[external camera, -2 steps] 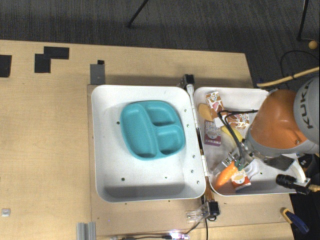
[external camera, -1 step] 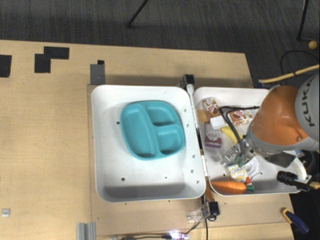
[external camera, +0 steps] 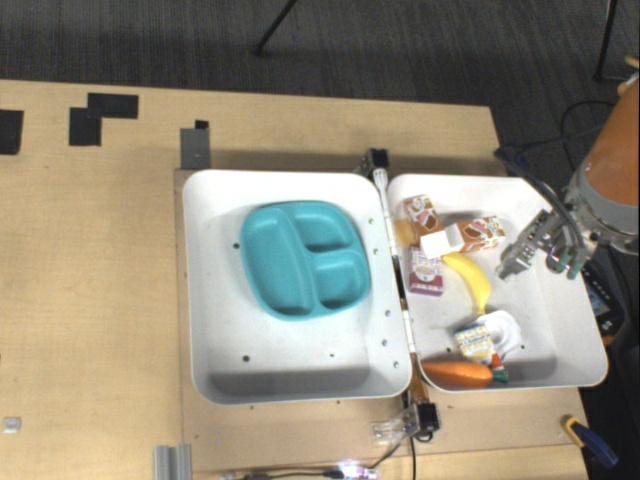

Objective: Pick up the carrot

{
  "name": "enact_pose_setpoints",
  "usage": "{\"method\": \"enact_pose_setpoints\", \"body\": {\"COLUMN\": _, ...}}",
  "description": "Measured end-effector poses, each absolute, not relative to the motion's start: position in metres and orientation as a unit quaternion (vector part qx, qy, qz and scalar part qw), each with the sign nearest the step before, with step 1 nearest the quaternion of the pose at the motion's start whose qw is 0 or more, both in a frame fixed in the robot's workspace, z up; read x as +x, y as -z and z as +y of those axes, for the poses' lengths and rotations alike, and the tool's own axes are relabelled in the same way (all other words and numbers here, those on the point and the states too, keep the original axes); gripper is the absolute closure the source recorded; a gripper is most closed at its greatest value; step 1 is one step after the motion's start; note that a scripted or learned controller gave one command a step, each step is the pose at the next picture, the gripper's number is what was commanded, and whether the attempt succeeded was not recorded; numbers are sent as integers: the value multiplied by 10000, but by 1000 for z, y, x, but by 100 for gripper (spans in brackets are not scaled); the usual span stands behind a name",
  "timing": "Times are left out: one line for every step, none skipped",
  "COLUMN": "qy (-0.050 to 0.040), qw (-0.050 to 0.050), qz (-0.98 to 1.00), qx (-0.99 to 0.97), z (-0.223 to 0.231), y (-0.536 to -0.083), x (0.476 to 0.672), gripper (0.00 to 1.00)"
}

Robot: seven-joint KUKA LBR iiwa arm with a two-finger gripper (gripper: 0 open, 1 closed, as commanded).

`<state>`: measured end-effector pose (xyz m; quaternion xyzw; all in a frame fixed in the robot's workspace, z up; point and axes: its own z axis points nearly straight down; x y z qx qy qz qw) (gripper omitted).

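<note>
— Over the right bin (external camera: 575, 363), seen from the fixed camera above, we find our gripper (external camera: 520, 256) hanging near the far-right side with its fingers apart, nothing between them.

— And the carrot (external camera: 458, 373)?

— At the bin's near edge, lying flat against the wall, just beside a crumpled wrapper (external camera: 488, 335) and below the banana (external camera: 473, 279). The teal tray (external camera: 303, 258) sits in the left bin.

— So we judge we are at the approach step. Next we need to travel toward the near wall, line the fingers across the carrot, then descend without catching the wrapper.
</note>
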<state>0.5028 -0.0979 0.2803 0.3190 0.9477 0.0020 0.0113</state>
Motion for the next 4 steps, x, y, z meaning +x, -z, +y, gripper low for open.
{"method": "enact_pose_setpoints", "body": {"qy": -14, "qw": 73, "qz": 9476, "qx": 3195, "z": -97, "y": -277, "x": 502, "gripper": 0}}
{"method": "enact_pose_setpoints", "body": {"qy": -10, "qw": 54, "qz": 9644, "qx": 2643, "z": -69, "y": -266, "x": 490, "gripper": 0}}
{"method": "enact_pose_setpoints", "body": {"qy": -17, "qw": 40, "qz": 9586, "qx": 2848, "z": -39, "y": -230, "x": 490, "gripper": 0}}
{"method": "enact_pose_setpoints", "body": {"qy": 2, "qw": 41, "qz": 9437, "qx": 3309, "z": -113, "y": -190, "x": 524, "gripper": 0}}
